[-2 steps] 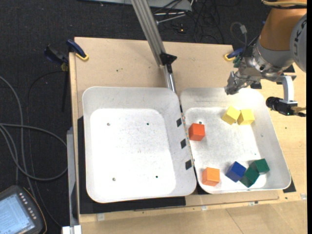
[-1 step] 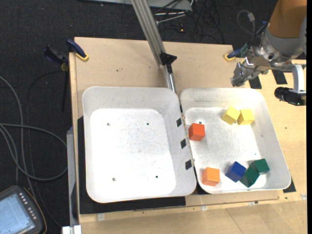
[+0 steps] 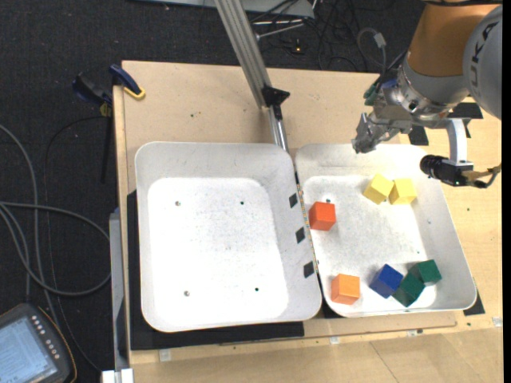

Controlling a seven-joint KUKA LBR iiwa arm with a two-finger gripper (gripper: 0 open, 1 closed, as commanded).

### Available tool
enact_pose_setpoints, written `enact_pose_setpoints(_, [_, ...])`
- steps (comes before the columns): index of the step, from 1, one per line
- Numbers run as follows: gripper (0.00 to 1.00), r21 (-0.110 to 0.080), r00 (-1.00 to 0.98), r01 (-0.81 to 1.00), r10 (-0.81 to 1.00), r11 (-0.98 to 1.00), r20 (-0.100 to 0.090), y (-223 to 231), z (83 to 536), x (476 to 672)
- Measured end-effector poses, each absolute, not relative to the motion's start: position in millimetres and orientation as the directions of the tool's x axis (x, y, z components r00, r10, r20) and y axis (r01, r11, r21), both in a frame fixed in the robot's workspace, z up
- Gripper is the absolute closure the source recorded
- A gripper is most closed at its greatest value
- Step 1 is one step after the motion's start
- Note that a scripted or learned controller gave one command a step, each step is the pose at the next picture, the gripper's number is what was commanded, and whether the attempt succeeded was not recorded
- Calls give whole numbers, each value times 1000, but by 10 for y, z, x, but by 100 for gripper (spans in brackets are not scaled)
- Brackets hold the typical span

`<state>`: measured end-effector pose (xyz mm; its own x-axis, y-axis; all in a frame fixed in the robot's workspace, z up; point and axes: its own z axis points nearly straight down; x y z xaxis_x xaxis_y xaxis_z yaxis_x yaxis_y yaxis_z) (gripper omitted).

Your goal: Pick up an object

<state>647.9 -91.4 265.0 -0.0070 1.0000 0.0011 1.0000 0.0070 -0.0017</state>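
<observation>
Pincer state cannot be told; 2 yellow cubes (light, rigid, likely) are best gripped across flat sides.

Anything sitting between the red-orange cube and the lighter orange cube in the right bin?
No. In the camera view the red-orange cube and the lighter orange cube have only bare white floor of the right bin between them.

You see pale wooden bench on dark floor. Black cables snake across floor at left. Blue-yellow clamp grips bench corner. Metal pole slants from top. Screen device sits bottom left.
</observation>
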Motion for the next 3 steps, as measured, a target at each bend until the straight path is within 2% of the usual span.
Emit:
enact_pose_setpoints(1, [100,-2,-7,1000,1000,7,1,-444,2493,6356])
enact_pose_setpoints(3, [100,-1,-8,1000,1000,8,2,661,2525,6004])
